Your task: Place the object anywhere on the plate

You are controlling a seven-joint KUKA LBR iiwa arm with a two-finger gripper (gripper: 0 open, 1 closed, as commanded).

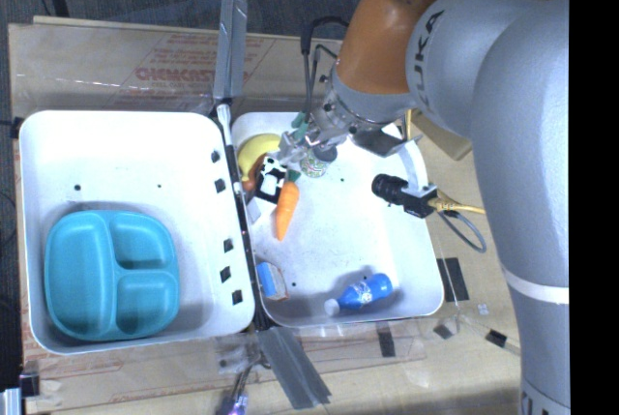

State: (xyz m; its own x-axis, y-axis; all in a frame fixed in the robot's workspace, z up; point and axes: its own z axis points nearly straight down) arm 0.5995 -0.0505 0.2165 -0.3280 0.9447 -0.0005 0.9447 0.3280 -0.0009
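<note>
The carrot (284,208) lies in the right bin (411,244), tip toward the camera; gripper (308,150) state unclear; plate (112,275) apart.

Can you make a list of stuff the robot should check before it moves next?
1. Blue plate sits in the left bin: ok.
2. Plate has bare room for an object: ok.
3. Gripper is over the right bin, near the carrot and yellow fruit: ok.
4. Something between the fingers: cannot tell.
5. Blue bottle lies away from the gripper: ok.
</note>
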